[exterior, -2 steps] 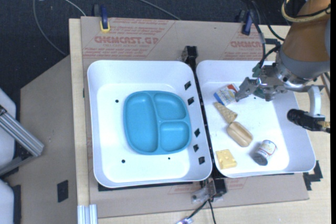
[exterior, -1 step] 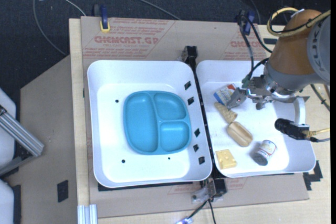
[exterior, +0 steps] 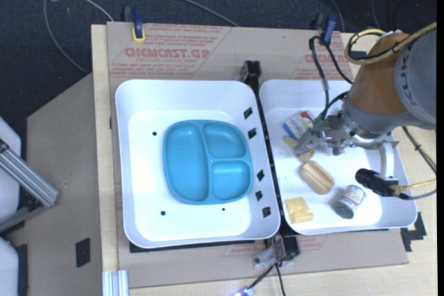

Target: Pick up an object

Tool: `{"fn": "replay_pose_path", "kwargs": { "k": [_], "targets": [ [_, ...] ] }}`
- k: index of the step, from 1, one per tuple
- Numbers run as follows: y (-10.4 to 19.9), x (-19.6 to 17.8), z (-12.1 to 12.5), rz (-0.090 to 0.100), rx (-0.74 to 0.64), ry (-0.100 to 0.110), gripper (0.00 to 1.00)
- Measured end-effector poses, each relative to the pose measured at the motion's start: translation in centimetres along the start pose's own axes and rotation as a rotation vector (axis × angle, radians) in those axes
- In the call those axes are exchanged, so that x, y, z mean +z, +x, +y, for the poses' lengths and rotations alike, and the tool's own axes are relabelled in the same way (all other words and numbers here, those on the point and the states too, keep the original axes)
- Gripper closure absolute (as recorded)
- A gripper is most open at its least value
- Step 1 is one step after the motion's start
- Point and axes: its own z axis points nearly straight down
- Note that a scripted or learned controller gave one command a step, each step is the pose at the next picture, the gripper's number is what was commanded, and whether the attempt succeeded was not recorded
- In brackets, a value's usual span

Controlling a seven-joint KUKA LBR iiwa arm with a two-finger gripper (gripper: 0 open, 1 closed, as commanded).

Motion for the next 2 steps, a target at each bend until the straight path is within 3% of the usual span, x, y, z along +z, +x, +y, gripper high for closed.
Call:
{"fn": "replay_pose_path", "kwargs": {
  "k": [1,2],
  "targets": [
    [0.1,1.4,0.0,0.0,-0.001,-0.002,0.0],
    [0.1,0.2,0.1,0.0,-0.001,-0.005,1.0]
  ]
}}
